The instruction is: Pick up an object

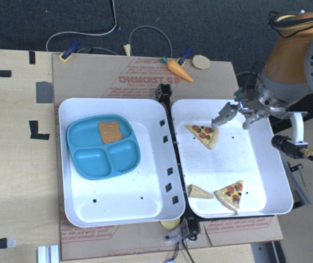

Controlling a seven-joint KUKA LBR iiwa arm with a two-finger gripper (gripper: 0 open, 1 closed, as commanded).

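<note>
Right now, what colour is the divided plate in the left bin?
Light blue, clearest in the camera view.

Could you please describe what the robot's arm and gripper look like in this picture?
The arm is bulky and rounded, with a wide orange band above a grey wrist. The gripper is small, metallic grey, with two thin fingers. A white bracket-like piece and a black fitting sit beside the wrist.

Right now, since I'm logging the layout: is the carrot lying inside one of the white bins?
No. The carrot lies on the cardboard behind the bins, beyond the right bin's far rim.
</note>
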